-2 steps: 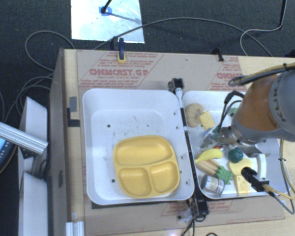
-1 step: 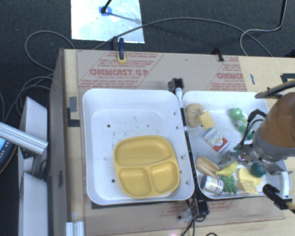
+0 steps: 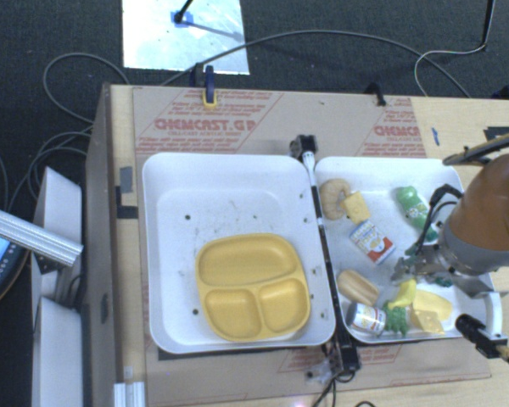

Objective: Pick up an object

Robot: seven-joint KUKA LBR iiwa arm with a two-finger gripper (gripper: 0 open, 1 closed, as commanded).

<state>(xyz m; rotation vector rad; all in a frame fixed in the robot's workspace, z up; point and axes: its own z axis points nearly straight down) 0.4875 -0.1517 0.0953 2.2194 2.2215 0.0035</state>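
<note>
The robot arm point(image 3: 492, 210) reaches in from 3 o'clock and hangs low over the right bin point(image 3: 382, 170). Its gripper point(image 3: 414, 270) sits just above a crowded pile of toy food at the 5 o'clock corner of that bin. The view does not tell whether the gripper is spread or pressed together, and nothing can be seen pinched in it. The nearest thing to grab looks like the yellow banana piece point(image 3: 405, 293), touching the green leafy toy point(image 3: 397, 319), with the cheese wedge point(image 3: 431, 310) at its 3 o'clock and the small can point(image 3: 369, 319) at its 9 o'clock. Because these 4 things are packed so tight, the gripper could land on 2 at once and grab none. It could also push the pile into the bin wall. The round bread roll point(image 3: 357, 286) could roll away if bumped. The small carton point(image 3: 371, 241), the bagel point(image 3: 333, 195) and the green bottle point(image 3: 411, 203) lie more apart and might be easier. The left bin point(image 3: 178, 193) holds a yellow tray point(image 3: 253, 287) with 3 parts.
</note>
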